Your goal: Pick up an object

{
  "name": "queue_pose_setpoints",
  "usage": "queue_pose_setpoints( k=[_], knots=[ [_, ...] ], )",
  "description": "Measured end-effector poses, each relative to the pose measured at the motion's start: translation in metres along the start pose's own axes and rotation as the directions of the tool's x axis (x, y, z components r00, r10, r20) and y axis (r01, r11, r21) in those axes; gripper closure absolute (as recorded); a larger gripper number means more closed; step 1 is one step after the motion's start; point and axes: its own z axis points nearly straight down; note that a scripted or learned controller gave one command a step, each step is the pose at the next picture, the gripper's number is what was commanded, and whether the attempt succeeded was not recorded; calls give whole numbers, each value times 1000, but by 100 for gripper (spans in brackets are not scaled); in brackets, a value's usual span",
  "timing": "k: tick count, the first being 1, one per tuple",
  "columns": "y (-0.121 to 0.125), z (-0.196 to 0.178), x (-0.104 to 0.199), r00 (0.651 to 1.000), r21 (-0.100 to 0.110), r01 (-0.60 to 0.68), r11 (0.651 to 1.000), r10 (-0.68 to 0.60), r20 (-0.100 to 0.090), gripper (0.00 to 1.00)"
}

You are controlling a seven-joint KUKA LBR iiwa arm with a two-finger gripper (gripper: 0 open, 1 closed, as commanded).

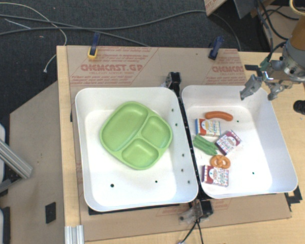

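My gripper (260, 89) hangs over the far right corner of the right bin (274, 136), open, with nothing between its fingers. Below and left of it in that bin lie a sausage (218, 116), a small white and red packet (208, 127), a purple and white packet (228, 142), a green pea pod (205, 145), a pretzel (220, 161) and another red and white packet (215, 176). All of them rest on the bin floor, apart from the gripper.
The left bin (91, 187) holds a green divided plate (136, 134). Black clamps (173, 79) sit between the bins at the far edge. Blue clips (216, 48) pin the cardboard base. The right half of the right bin is bare floor.
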Motion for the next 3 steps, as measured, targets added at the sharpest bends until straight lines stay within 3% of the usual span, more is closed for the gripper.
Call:
queue_pose_setpoints(
  k=[1, 3],
  knots=[
    [2, -9, 1, 1000, -13, 3, 1000, -3, 2, 0],
    [5, 104, 9, 1000, -11, 4, 1000, -4, 2, 0]
  ],
)
